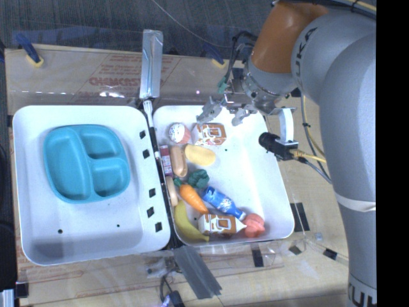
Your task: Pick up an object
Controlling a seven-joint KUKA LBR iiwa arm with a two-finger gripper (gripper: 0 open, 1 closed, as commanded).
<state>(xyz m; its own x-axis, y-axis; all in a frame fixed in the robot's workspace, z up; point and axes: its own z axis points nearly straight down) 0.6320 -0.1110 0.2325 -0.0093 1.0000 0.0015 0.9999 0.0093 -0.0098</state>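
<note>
My gripper (223,113) hangs over the back edge of the right bin (268,171), its two grey fingers (208,112) spread open with nothing between them. Just below it lie a small brown-and-white carton (211,134) and a white round toy (176,132). Farther toward the front are a pale yellow lump (200,155), a hot dog (179,160), a green leafy piece (198,179), a carrot (192,199), a blue bottle (222,203), a banana (186,223), a second carton (217,224) and a red fruit (254,225).
The left bin (32,235) holds a blue divided plate (86,162). A metal bar (151,62) rises behind the wall between the bins. The big grey arm (332,75) with cables covers the right side.
</note>
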